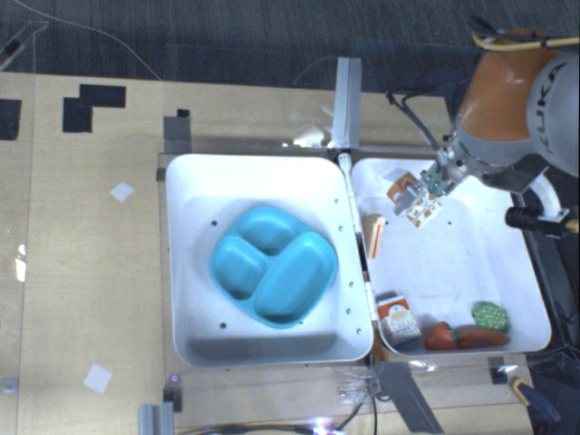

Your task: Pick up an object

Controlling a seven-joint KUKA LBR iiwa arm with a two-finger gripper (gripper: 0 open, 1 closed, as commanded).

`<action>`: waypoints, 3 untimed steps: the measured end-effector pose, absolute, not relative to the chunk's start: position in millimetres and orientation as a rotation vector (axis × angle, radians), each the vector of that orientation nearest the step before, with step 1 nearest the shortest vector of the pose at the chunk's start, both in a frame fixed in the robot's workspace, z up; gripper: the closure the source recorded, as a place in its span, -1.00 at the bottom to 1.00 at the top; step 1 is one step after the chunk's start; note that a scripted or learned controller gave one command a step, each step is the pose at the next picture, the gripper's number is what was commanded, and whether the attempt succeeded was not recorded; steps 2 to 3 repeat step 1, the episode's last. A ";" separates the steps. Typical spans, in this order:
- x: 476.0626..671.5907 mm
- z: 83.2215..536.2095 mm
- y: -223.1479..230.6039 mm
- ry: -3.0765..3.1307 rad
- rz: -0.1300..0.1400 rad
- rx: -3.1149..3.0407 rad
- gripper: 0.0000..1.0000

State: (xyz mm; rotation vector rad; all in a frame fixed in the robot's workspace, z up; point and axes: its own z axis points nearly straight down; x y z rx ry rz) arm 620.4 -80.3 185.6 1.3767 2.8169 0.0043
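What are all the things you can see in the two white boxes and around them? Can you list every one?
left bin: 1, white, left half of the bench
right bin: 1, white, right of the left bin, touching it
divided dish: 1, light blue, three compartments, middle of the left bin
small carton: 1, white with orange-red print, near-left corner of the right bin
red item: 1, red, near edge of the right bin, right of the carton
long item: 1, orange-red, beside the red item
round item: 1, green, just above the long item
thin stick: 1, orange and white, by the right bin's left wall
arm: 1, grey with orange band, upper right
gripper: 1, over the right bin's far part
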 end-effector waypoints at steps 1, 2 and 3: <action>586.7 193.9 -40.6 2.408 0.001 2.016 1.00; 586.7 193.9 -40.6 2.408 0.001 2.016 1.00; 586.7 193.9 -40.6 2.408 0.001 2.016 1.00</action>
